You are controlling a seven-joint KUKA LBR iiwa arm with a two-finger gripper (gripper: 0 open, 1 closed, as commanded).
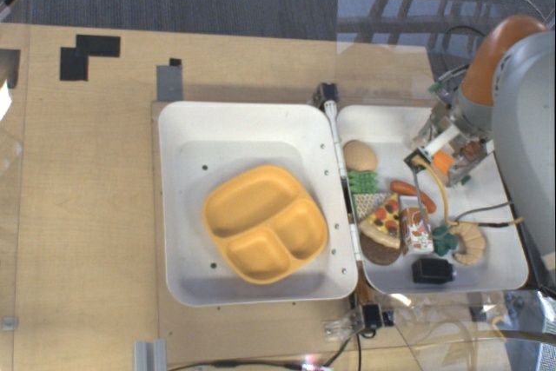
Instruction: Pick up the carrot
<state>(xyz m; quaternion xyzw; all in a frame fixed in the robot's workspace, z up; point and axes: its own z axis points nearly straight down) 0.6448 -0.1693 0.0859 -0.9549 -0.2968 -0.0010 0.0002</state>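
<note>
The bench [87,213] carries two shallow white bins side by side, and the grey arm [530,100] with its orange band reaches in from the right over the far corner of the right bin [512,274]. The left bin [182,187] holds one thing, a yellow divided plate [265,224] lying flat near its middle. The right bin is crowded: a round bread roll [360,155] near the top left, a green block [363,182] just below it, a pizza slice [383,219] resting on a dark brown disc [379,249], a small carton [417,232] beside that, a red sausage [412,192] lying at a slant, a tan pretzel [469,242] with a teal piece at its side, and a black block [432,270] near the front edge. The gripper [441,155] sits above the bin's upper right part, and between its fingers shows a small orange piece — the carrot [443,161], as best I can judge (it is partly covered by the fingers) — so the jaws look closed narrowly around it. It appears raised off the bin floor rather than lying among the other toys, though the slanting view makes the height hard to read. If that is right, the grasp is made and the lift is under way — what is left is to carry it clear without letting it slip.
</note>
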